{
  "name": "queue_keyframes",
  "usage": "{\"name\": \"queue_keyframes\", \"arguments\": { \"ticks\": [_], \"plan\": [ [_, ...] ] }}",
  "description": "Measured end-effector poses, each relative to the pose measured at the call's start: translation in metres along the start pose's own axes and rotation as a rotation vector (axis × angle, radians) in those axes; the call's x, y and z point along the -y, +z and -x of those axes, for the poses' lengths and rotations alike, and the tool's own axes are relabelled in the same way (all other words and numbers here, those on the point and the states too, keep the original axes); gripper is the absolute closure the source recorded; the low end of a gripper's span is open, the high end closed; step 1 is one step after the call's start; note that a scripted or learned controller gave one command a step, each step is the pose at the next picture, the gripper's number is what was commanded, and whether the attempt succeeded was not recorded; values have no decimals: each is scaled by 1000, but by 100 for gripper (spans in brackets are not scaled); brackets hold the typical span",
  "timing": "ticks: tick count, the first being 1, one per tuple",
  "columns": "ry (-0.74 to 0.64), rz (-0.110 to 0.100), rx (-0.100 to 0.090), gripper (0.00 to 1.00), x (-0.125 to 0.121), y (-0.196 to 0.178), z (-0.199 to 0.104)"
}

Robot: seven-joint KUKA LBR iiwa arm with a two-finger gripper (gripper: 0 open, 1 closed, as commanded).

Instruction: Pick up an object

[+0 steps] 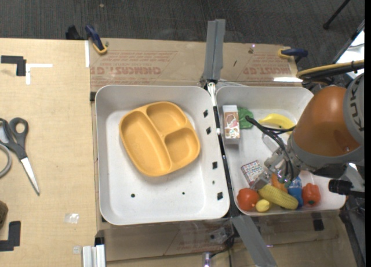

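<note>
At the near edge of the right-hand shallow white bin [330,205] lies a cluster of toy foods: a red plastic tomato [247,198], a small yellow lemon-shaped piece [262,205] touching it, a yellow plastic corn cob [279,197] lying aslant beside them, a blue piece [295,190] and a red plastic pepper [311,194]. The pincer [280,170] sits low inside this bin, just above the corn cob and beside a small flat printed packet [252,170]. Whether the pincer is spread or closed cannot be determined, as the wrist and cabling cover it. No object is visibly held. The grey arm with its orange band [324,126] enters from the right over the bin.

Farther back in the same bin, a yellow plastic banana [278,121] lies near the far wall, a green piece [244,115] lies beside it, and a white printed carton [231,123] rests along the left wall.

The left-hand shallow white bin [116,199] contains a yellow three-compartment plastic plate [159,138], set toward its far half.

On the wooden tabletop [52,144], grey-handled scissors [20,147] lie well left of the bins. A sheet of brown printed cardboard [151,65] lies behind both bins.
</note>
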State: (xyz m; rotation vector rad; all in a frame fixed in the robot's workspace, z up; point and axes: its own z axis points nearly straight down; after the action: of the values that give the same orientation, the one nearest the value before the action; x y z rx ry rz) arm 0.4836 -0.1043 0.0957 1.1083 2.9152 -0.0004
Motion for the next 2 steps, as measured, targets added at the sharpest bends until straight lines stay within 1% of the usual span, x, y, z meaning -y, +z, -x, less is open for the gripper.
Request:
{"name": "queue_keyframes", "arguments": {
  "ticks": [1, 2],
  "plan": [
    [-4, -2, -6, 100, 0, -8, -1],
    [253, -11, -18, 100, -84, -96, -66]
  ]
}}
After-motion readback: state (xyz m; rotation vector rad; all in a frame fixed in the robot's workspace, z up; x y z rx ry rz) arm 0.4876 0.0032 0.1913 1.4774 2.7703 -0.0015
